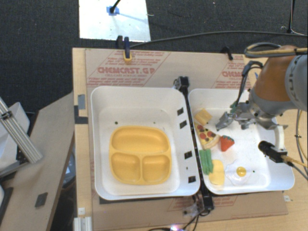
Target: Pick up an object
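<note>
The right bin (pixel 284 177) holds several toy foods. A pale cheese wedge (pixel 203 115) lies at its far left, with a pizza slice (pixel 208 136) just below it. A red strawberry (pixel 226 142) sits beside the pizza. Nearer the front are a green vegetable (pixel 206 161), a yellow piece (pixel 217 172) and a fried egg (pixel 240 172). My gripper (pixel 225 121) hangs low over the bin's upper middle, right of the cheese wedge and above the strawberry. Nothing shows in its grasp.
In the left bin (pixel 103 105) lies a yellow divided plate (pixel 140 154). A black-clipped divider (pixel 188 129) runs between the bins. The arm (pixel 276 85) and its cables cross the right bin's far right side. A wooden bench edge borders the front.
</note>
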Controlling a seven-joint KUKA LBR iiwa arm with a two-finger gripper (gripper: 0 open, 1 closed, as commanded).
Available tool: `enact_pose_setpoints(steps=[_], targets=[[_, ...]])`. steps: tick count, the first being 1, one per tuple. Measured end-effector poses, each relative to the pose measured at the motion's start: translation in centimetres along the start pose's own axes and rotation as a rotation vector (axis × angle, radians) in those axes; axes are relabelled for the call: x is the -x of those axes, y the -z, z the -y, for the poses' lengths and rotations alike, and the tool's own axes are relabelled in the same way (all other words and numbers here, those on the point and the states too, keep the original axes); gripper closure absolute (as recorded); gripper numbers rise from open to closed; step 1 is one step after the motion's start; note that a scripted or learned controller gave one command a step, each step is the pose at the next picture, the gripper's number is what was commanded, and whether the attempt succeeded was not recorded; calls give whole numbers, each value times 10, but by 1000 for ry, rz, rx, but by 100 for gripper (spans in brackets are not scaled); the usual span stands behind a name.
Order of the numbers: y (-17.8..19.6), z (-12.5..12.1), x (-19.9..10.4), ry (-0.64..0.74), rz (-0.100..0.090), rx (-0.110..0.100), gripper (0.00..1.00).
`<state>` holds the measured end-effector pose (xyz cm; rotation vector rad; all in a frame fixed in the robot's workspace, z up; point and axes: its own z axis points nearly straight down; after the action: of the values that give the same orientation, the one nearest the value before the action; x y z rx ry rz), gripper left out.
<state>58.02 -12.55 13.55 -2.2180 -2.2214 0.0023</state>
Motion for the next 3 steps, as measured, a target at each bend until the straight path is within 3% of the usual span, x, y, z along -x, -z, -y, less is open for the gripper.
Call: enact_pose_setpoints(steps=[1,2,3], targets=[[-48,-3,0,-2,-1,7,0],[-32,-6,-2,0,-2,17,100],[14,-12,5,2,2,7,100]])
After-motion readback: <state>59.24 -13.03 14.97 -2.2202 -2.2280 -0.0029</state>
